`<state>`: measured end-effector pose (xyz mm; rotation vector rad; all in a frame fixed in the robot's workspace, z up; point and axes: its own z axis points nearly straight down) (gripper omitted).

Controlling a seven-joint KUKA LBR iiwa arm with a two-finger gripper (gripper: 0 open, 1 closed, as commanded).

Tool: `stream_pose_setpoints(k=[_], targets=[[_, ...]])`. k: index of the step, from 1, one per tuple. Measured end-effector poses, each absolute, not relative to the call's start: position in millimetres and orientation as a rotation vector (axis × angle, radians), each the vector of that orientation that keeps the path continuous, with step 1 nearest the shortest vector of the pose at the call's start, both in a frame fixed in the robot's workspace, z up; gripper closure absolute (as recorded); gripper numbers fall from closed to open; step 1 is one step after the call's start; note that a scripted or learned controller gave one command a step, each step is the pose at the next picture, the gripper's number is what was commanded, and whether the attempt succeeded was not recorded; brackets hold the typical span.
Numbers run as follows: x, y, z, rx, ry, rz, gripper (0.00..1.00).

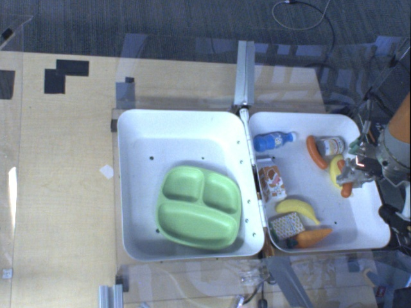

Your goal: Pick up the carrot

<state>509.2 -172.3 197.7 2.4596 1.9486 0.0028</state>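
The carrot (314, 236) is orange with a dark stub at its left end. It lies flat near the front wall of the right bin (366, 226), just below a banana (297, 208). My gripper (352, 172) hangs over the right side of that bin, well up and to the right of the carrot and apart from it. It sits among a yellow item (336, 169) and a small orange-red piece (347, 190). The gripper's body hides what is directly under it.
The right bin also holds a blue bottle (273, 140), a red sausage (314, 153), a small can (331, 146), a snack packet (273, 181) and a patterned box (286, 225) touching the carrot's left end. A green divided tray (200, 205) fills the left bin (135, 172).
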Motion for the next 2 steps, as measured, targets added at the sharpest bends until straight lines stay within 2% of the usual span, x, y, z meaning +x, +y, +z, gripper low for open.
stream_pose_setpoints(k=[2], targets=[[512.7, -170.4, 219.1, 2.440, 1.964, 0.007, 1.00]])
